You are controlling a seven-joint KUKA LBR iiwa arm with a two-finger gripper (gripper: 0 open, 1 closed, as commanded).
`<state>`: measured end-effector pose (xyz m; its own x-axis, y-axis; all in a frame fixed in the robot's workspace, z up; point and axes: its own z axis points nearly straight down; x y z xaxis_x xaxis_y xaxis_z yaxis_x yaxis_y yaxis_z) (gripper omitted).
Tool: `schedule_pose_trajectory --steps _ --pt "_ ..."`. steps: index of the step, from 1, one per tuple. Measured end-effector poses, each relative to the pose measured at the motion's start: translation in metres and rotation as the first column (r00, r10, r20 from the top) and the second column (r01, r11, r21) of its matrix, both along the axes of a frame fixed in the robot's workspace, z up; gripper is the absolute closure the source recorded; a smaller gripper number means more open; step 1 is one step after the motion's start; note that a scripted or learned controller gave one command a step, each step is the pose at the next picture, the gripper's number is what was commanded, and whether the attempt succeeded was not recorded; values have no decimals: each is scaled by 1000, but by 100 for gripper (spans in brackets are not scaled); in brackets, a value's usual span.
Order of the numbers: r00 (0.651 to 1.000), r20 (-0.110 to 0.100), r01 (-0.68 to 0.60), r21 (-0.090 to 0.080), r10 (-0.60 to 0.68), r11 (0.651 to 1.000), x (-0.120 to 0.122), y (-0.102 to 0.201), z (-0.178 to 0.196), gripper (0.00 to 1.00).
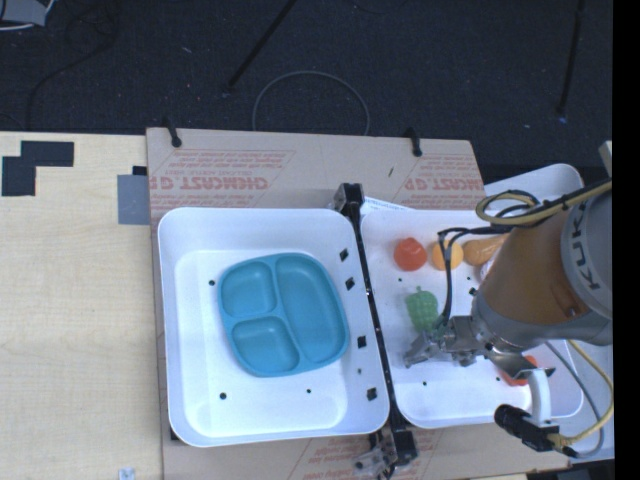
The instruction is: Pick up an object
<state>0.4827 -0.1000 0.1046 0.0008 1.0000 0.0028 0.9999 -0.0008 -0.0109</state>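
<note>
The hand (428,349) sits low in the right bin (400,398), its metal fingers (418,351) pointing toward the divider between the two bins; they look slightly apart, and nothing can be seen between them. The arm (540,278) that carries it comes in from the right, its broad orange band covering much of the bin's right half, with black and yellow cables looping over it. Just above the hand, near but not touching the fingertips, lies a green pepper-shaped toy (422,308). Farther up the same bin are a red-orange round toy (409,254) and, just beside it to the right, a yellow-orange piece (447,255) partly hidden by a cable; what this piece is cannot be told. Another orange object (482,249) lies just right of that, its far end hidden by the arm. The left bin (190,368) holds a blue divided plate (282,313) with three compartments, lying flat near the bin's middle. Both bins rest on a sheet of cardboard (300,168) printed with red lettering, laid on the pale wooden bench (70,318).
</note>
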Motion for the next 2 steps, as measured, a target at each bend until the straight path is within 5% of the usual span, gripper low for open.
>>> schedule_pose_trajectory --steps 1,2 --pt "1000 4 8 0 -8 1000 1 -2 13 100" --pt "1000 14 -1 -3 1 1000 5 -5 75 100"
